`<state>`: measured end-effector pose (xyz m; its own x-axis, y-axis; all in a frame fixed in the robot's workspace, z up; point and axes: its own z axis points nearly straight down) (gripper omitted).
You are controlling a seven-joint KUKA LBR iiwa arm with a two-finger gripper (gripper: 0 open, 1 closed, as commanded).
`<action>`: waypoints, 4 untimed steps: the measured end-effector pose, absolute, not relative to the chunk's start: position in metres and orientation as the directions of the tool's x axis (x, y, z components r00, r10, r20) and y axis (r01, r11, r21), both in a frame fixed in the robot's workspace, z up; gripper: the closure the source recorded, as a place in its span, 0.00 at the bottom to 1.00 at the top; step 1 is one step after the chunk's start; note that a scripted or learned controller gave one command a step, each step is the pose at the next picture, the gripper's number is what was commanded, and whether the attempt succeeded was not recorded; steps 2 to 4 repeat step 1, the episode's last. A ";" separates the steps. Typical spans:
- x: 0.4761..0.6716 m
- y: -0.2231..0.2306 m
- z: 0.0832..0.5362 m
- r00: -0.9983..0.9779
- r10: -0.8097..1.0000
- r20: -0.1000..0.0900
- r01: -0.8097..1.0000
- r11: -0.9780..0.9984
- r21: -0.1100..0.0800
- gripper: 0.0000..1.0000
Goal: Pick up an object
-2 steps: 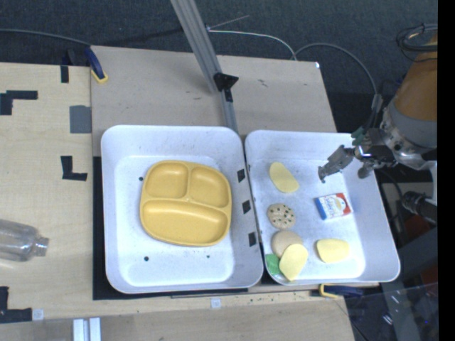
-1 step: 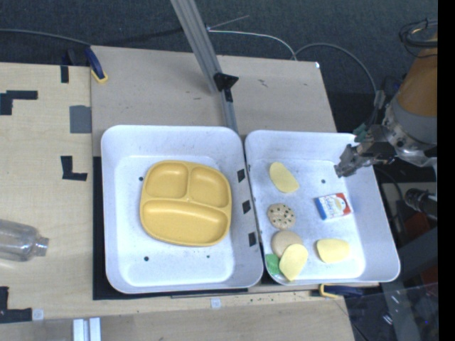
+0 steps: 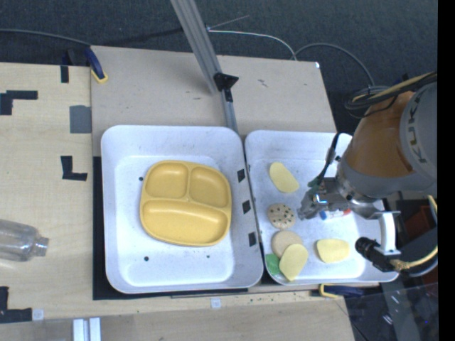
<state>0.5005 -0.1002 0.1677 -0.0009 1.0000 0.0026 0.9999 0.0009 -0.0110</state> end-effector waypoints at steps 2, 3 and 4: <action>0.565 -0.045 0.189 -0.008 1.000 0.002 1.000 0.008 0.003 1.00; 0.565 -0.045 0.189 -0.008 1.000 0.002 1.000 0.008 0.003 1.00; 0.565 -0.045 0.189 -0.008 1.000 0.002 1.000 0.008 0.003 1.00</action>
